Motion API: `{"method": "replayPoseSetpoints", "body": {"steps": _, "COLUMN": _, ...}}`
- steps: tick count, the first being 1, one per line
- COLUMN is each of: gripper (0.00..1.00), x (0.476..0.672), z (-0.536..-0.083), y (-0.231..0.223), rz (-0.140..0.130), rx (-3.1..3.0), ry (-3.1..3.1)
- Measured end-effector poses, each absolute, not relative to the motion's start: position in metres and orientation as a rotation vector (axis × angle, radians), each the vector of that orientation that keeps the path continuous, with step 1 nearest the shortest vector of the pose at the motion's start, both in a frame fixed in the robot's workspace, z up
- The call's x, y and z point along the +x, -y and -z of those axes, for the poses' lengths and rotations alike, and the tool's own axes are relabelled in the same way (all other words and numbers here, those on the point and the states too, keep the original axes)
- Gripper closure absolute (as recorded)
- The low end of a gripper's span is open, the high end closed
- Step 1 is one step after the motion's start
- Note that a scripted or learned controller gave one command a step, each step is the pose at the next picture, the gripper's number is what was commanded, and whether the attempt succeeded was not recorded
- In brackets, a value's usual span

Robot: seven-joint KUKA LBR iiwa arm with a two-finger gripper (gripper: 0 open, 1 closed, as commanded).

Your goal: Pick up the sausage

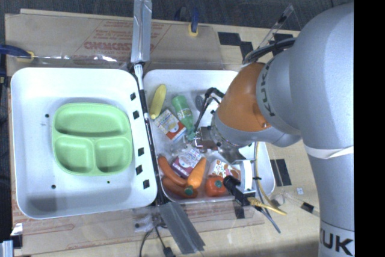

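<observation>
The sausage (170, 176) lies in the near left corner of the right bin (180, 76), beside the carrot (195, 174), its long axis running from far left to near right. The gripper (201, 140) hangs over the bin's middle, so the sausage sits down and to its left. I cannot tell the claw's state; the wrist hides it.

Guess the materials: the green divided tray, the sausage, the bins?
Green divided tray: looks like moulded plastic, matte, one even pastel colour with soft rounded compartment edges. Sausage: probably a plastic or rubbery toy, smooth reddish-orange skin with a slight sheen. Right bin and left bin: white, apparently thin formed plastic with rounded corners.
</observation>
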State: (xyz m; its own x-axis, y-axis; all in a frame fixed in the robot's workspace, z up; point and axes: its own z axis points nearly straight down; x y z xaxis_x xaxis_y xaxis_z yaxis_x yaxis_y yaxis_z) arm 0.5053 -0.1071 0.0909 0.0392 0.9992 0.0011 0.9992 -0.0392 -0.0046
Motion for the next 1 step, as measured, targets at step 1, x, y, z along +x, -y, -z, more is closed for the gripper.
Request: {"method": "replayPoseSetpoints", "body": {"steps": 1, "gripper": 0.0, "x": 0.5313, "z": -0.0912, "y": 0.0941, "rz": -0.003, "rx": -2.499, "ry": 1.9}}
